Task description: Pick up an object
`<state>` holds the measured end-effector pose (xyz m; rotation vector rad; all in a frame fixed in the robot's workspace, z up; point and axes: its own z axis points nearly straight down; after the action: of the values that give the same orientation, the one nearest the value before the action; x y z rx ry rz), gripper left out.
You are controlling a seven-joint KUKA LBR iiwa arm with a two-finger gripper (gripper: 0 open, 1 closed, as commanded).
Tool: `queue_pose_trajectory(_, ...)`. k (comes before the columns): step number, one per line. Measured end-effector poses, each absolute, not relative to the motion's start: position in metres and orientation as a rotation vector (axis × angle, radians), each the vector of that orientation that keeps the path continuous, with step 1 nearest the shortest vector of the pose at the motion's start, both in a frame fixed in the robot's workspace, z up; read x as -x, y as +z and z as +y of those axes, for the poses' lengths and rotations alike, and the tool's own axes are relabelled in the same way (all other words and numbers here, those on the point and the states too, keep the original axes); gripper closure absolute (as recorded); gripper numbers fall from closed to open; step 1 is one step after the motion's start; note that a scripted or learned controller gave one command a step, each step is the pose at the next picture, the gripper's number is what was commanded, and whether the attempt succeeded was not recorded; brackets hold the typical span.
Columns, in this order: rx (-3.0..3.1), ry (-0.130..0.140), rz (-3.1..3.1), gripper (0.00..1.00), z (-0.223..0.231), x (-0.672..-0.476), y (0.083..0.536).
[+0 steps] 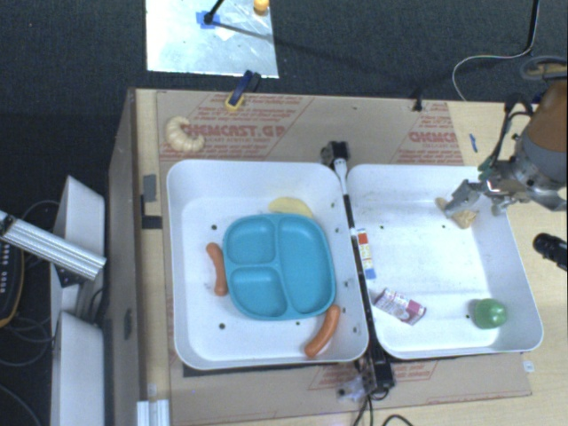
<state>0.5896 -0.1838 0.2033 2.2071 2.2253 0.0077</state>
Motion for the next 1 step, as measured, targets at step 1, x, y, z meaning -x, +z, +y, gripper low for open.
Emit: queue_pose_trajectory(1, -2.207, 0.008, 2.225, 0.00, -0.1838, -0.5896, 0.2033)
